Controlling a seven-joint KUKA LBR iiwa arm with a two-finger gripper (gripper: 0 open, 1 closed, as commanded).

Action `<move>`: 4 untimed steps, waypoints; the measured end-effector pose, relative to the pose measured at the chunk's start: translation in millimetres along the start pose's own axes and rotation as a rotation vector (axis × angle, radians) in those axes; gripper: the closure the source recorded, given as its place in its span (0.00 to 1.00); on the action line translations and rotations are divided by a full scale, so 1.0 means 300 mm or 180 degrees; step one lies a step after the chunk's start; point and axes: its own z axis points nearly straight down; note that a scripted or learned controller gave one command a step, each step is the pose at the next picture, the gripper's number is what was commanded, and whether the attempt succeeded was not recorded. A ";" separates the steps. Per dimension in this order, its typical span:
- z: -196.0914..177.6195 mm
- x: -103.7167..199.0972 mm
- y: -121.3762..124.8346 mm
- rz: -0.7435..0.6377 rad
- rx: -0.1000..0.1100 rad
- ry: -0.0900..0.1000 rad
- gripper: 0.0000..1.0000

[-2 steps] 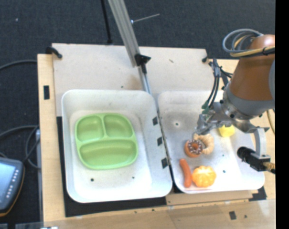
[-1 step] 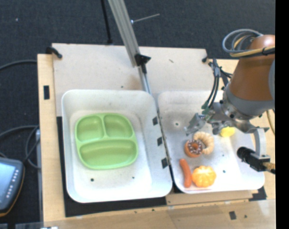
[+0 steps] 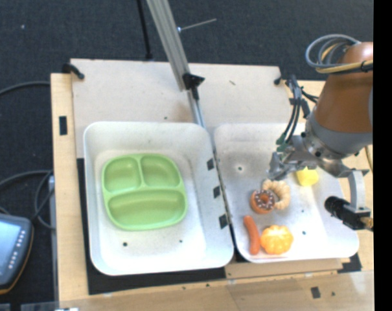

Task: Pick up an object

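You see a pale wooden table (image 3: 131, 96) on dark carpet (image 3: 53, 18), with cables (image 3: 14, 193) trailing at left.

I see my arm (image 3: 341, 109) coming in from the right side of the camera view, its orange band uppermost and the grey wrist section below it, angled down and toward the left. Cables loop over the top of the arm and run down along its left side. The gripper (image 3: 278, 167) hangs low at the end of the wrist, pointing downward; it looks dark and small from here.
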 end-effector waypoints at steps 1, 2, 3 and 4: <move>0.002 0.000 -0.001 0.0000 0.0004 -0.0001 0.00; 0.069 0.001 0.050 -0.0004 0.0021 0.0003 0.00; 0.029 -0.002 0.052 -0.0018 0.0010 0.0002 1.00; 0.263 0.126 0.221 -0.0010 0.0025 0.0007 1.00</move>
